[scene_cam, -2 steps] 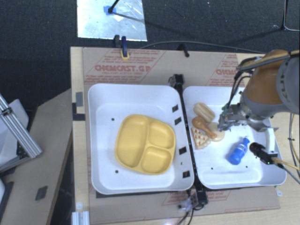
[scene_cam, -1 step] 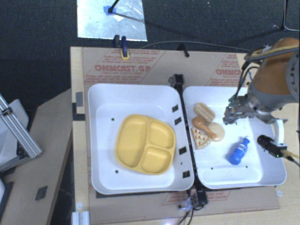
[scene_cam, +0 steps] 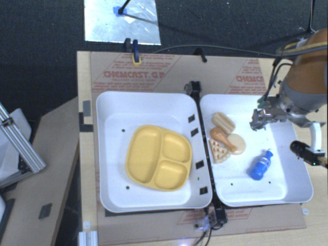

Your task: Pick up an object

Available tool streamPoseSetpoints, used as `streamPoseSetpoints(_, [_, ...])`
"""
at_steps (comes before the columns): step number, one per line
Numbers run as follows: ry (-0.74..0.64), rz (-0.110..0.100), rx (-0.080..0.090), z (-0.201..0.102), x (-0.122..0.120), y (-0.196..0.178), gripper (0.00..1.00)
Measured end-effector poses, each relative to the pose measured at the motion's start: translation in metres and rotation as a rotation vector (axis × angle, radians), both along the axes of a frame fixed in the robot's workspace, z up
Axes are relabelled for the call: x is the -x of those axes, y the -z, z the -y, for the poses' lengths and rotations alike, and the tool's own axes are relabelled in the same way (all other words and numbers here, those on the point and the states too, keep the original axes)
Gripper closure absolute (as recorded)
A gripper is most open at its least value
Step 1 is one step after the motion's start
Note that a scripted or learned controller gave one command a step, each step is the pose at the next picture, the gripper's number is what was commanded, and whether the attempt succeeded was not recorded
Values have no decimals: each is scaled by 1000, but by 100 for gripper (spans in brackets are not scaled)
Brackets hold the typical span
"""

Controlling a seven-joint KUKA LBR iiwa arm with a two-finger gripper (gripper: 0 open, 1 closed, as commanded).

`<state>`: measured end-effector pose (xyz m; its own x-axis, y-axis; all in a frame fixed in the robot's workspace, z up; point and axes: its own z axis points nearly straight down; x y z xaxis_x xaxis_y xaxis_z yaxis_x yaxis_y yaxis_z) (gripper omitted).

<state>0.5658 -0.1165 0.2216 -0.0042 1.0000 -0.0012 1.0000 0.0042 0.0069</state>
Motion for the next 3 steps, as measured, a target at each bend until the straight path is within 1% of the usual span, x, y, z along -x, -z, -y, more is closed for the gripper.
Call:
streamPoseSetpoints(1, [0, -3, -1, 0, -1, -17, 100])
streamPoseSetpoints(2, [-5, -5, -3, -58, -7, -6, 100])
streamPoseSetpoints(3, [-7, -5, -4, -122, -14, -6, 100])
